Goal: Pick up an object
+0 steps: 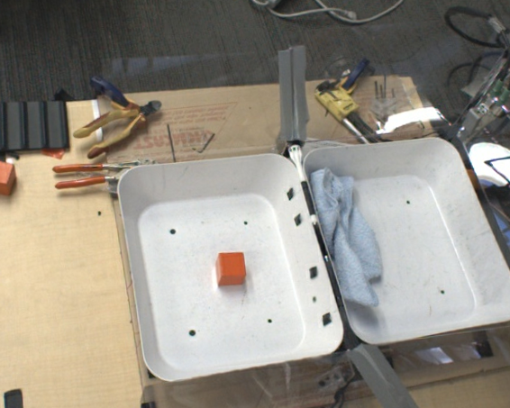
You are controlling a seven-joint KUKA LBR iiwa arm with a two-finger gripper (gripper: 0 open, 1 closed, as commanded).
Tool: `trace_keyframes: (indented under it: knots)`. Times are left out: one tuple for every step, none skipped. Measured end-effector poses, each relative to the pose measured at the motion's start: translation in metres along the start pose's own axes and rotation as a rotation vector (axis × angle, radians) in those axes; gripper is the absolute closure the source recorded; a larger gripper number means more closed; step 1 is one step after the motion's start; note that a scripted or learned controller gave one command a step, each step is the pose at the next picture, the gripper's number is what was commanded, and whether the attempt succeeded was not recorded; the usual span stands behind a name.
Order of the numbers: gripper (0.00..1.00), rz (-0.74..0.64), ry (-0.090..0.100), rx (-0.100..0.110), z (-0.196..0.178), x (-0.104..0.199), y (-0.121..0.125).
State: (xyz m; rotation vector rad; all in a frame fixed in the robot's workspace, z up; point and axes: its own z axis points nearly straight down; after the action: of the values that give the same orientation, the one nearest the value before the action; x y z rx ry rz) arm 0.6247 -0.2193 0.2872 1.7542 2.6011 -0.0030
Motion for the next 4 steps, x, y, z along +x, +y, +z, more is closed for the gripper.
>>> trace_keyframes:
  knots:
    - [1.00, -0.047, 0.004, 0.002, -0.113, 0.026, -0.029]
    - [1.00, -0.258, 0.006, 0.001, 0.030, 0.043, -0.036]
    - [1.00, -0.325, 0.003, 0.000, 0.036, -0.011, 0.019]
    - [1.00, -0.325, 0.002, -0.001, 0.029, -0.012, 0.020]
